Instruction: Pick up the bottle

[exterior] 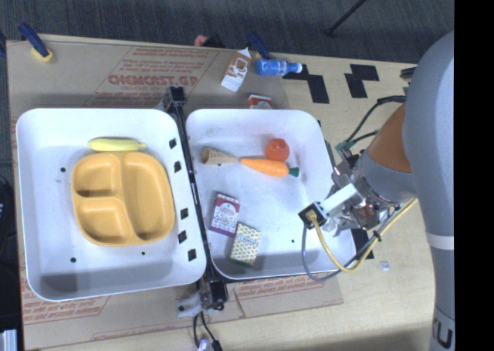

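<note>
1. I am watching the arm (pixel 432 149) reaching in from the right, its wrist hanging over the right rim of the right bin (pixel 309 122).
2. The gripper (pixel 328 214) is sitting low at that bin's right edge, tangled among cables; I cannot tell how it is set, and nothing is showing in it.
3. The bottle (pixel 270 67), blue and lying on its side, is resting outside both bins on the bench (pixel 370 311), just beyond the right bin's far rim.
4. It is lying well apart from the gripper.
5. A small carton (pixel 235 70) is lying just beside the bottle on its left, and another little pack (pixel 259 100) is sitting against the bin's far rim.
6. Inside the right bin, a carrot (pixel 265 166) is lying with a red ball-like thing (pixel 277 149) touching it from behind, and a tan cone-like piece (pixel 218 158) sitting at its left end.
7. Nearer me, two small boxes (pixel 225 214) are lying side by side, the green one (pixel 245 244) tilted.
8. The left bin (pixel 38 264) is holding a yellow divided plate (pixel 123 195), with a banana (pixel 116 144) lying just behind it.
9. A yellow loop of cable (pixel 328 258) is drooping from the gripper over the right bin's near corner.
</note>
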